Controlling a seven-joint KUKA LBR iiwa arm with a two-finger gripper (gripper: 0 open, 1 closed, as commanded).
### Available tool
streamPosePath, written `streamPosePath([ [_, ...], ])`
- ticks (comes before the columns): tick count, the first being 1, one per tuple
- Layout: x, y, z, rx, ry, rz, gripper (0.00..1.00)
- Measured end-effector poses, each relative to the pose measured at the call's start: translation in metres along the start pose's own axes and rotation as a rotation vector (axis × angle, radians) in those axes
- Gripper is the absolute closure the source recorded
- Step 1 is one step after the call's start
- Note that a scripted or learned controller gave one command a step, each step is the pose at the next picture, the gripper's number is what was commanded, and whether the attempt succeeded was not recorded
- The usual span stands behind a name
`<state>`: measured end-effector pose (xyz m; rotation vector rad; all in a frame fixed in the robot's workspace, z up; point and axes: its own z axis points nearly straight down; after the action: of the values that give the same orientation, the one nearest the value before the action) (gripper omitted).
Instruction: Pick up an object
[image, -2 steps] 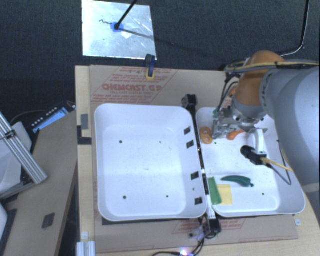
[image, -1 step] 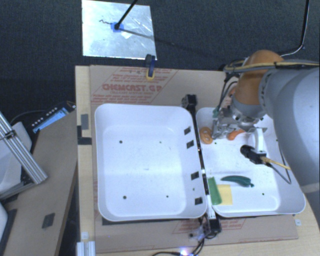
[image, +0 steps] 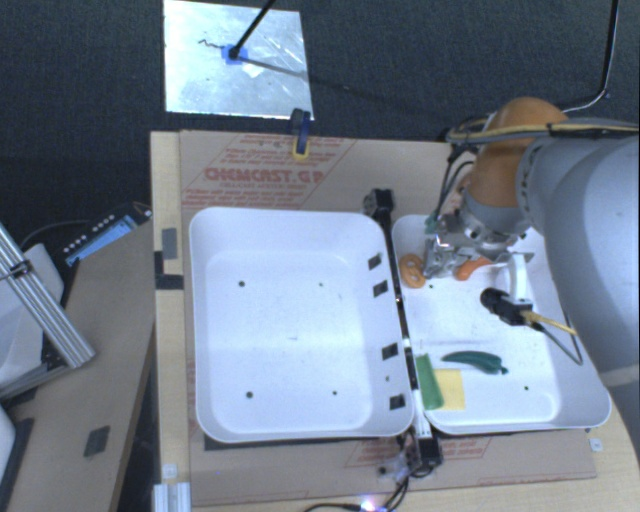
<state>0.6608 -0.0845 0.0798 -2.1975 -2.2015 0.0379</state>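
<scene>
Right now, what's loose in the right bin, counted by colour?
Orange: 1, an orange thing partly hidden by the gripper; the bits showing on either side look like one item, though I can't be sure.
Dark green: 1, a pepper-shaped thing.
Yellow with a green edge: 1, a sponge.
Total: 3.

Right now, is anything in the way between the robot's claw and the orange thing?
Nothing visible is. The gripper sits right at the orange thing in the right bin. The dark green piece and the sponge lie apart, nearer the camera.
</scene>
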Motion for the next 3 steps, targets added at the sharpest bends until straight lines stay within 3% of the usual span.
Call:
streamPosePath([
  [1, 0.000, 0.000, -0.010, 0.001, 0.000, -0.002, 1.00],
  [2, 0.000, -0.064, -0.001, -0.034, -0.004, 0.002, 1.00],
  [3, -0.021, -0.013, -0.005, -0.044, -0.006, -0.002, 1.00],
])
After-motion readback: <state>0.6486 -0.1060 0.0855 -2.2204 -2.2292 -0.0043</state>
